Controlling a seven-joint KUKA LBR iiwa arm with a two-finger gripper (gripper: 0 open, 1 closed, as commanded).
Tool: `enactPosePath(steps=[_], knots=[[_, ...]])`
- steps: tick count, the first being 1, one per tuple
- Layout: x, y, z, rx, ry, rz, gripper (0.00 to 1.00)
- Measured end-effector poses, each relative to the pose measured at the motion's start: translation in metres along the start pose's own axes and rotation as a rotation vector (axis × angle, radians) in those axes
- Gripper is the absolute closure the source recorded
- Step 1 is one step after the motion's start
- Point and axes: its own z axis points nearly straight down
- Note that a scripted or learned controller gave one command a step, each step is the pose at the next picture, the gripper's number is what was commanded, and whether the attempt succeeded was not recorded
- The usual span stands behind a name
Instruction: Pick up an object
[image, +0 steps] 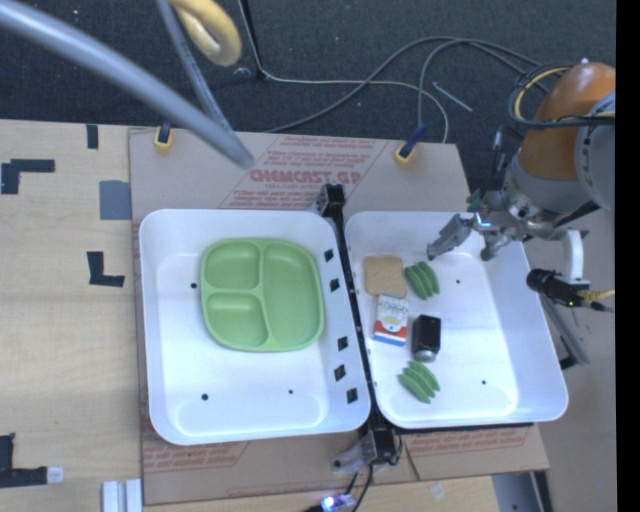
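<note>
The right bin (520, 400) holds a tan square slice (383, 273), a green ridged piece (423, 279), a small red, white and blue box (391, 321), a black block (426, 336) and a second green ridged piece (419, 380). My gripper (466, 244) hangs over the bin's far right part, just right of the upper green piece and apart from it. Its fingers (445, 240) are spread open, and I see nothing between them.
The left bin (170, 390) carries a green divided plate (263, 295). A black divider (345, 310) runs between the bins. Cables lie on the dark floor behind the bench. A grey pole (130, 75) crosses the top left.
</note>
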Motion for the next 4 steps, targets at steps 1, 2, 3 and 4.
enactPosePath(steps=[1, 2, 3, 4], knots=[[-0.010, -0.003, 0.055, 0.005, 0.000, 0.001, 0.00], [-0.010, -0.003, 0.106, -0.002, -0.003, 0.000, 0.00], [-0.010, -0.001, 0.095, -0.004, -0.004, -0.002, 1.00], [-0.011, -0.003, 0.035, -0.006, -0.001, 0.000, 1.00]])
